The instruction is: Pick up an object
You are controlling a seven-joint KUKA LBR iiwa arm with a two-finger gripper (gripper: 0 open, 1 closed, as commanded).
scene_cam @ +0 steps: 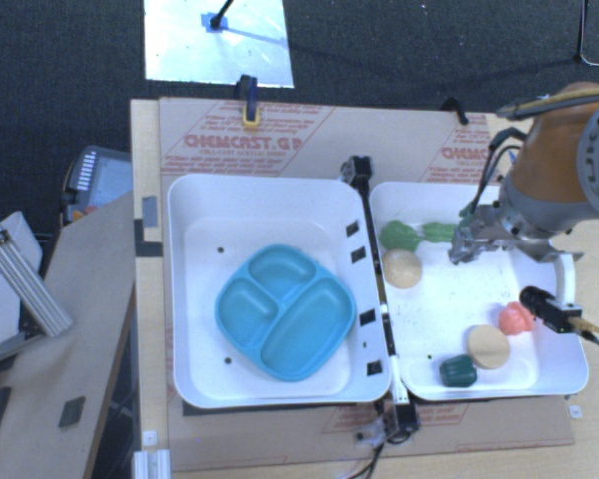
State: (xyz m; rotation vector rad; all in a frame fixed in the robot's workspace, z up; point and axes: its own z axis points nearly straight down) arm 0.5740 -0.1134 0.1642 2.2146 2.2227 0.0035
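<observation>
My gripper (463,244) hangs over the back of the right bin (559,387), at the right end of a green leafy toy (411,234). A pale round ball (402,268) lies just in front of that green toy, near the bin's left wall. Toward the front of the same bin are a pink-red piece (514,318), a beige disc (489,347) and a small dark green block (457,371). Nothing is visibly lifted off the bin floor.
The left bin (195,267) holds a blue divided plate (285,310). A black clip strip (371,267) runs along the divider between the bins. The grey arm with its orange band (559,158) covers the right bin's back right corner, with a black fitting (547,308) beside the pink piece.
</observation>
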